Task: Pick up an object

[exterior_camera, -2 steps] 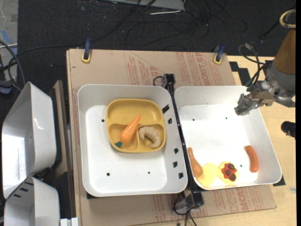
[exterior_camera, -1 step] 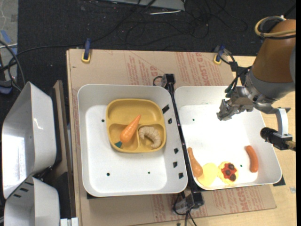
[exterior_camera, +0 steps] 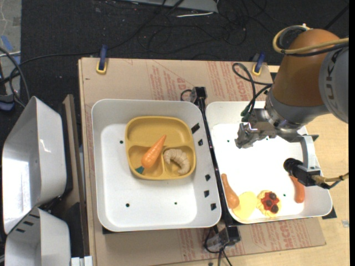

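1. The bench (exterior_camera: 138, 76) is a brown board that carries two shallow white bins side by side, the left bin (exterior_camera: 111, 193) and the right bin (exterior_camera: 233, 112)
2. The arm (exterior_camera: 308, 71), grey with an orange dome, reaches in from the right and hangs over the upper part of the right bin
3. A yellow divided plate (exterior_camera: 158, 127) sits in the upper middle of the left bin
4. The gripper (exterior_camera: 246, 139) points down and to the left over the bare upper-left floor of the right bin; how far its fingers stand apart cannot be told, and nothing shows between them
5. A carrot (exterior_camera: 153, 151) lies tilted across the plate's left compartment, and a pale shrimp (exterior_camera: 177, 159) lies curled in the right one, just beside it
6. Along the near wall of the right bin lie an orange drumstick-shaped piece (exterior_camera: 229, 192), a yellow slab with red berries (exterior_camera: 266, 202) beside it, and a small orange sausage (exterior_camera: 299, 192) at the far right, all well apart from the gripper
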Action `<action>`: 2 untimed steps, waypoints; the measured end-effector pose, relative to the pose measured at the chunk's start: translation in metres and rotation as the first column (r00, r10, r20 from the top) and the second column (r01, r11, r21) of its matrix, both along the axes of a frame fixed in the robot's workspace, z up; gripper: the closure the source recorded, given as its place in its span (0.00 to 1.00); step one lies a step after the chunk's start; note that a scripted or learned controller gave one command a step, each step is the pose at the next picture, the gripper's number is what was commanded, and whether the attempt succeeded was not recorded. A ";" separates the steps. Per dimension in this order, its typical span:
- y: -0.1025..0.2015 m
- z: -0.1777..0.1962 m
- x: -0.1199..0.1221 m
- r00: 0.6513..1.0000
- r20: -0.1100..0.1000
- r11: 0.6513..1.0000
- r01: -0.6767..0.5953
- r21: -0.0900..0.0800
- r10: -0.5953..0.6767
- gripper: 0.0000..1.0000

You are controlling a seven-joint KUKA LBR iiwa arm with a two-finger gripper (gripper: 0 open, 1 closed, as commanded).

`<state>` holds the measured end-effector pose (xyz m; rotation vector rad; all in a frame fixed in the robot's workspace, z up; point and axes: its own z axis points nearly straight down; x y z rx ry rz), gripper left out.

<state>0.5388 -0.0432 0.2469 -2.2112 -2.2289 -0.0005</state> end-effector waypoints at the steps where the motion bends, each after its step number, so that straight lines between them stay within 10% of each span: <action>1: 0.051 0.003 -0.003 1.000 0.001 1.000 -0.001 0.000 0.001 1.00; 2: 0.104 -0.012 -0.020 1.000 -0.002 1.000 -0.001 0.000 0.001 1.00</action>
